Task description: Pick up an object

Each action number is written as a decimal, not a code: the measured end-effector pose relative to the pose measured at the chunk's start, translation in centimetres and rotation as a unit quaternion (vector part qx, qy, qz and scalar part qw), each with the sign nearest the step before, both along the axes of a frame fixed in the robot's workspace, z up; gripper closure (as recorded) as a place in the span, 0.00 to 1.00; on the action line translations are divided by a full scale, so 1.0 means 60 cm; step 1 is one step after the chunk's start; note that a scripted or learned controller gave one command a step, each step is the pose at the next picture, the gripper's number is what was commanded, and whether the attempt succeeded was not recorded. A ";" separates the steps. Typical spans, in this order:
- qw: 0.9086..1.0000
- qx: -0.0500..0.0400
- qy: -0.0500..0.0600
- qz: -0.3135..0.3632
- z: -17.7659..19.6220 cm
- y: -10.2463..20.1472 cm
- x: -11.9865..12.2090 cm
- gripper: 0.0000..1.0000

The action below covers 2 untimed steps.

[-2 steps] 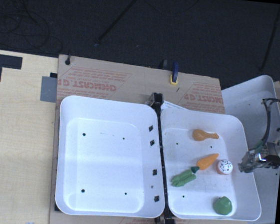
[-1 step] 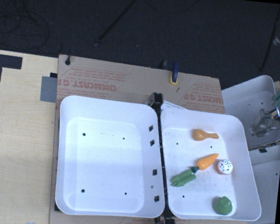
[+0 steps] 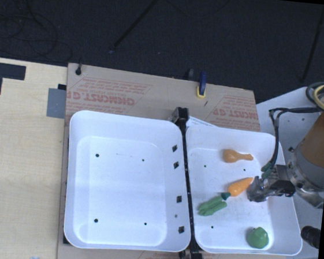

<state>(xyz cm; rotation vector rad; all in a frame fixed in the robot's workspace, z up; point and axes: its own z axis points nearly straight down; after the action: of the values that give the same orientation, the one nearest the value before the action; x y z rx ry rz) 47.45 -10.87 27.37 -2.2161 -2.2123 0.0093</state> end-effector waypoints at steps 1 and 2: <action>1.000 -0.001 -0.005 0.002 0.036 0.100 0.051 1.00; 1.000 -0.003 -0.009 0.002 0.138 0.096 0.180 1.00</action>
<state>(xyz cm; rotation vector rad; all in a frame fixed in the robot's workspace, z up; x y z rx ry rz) 58.26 -5.10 35.65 -2.2226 -2.2292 -0.0053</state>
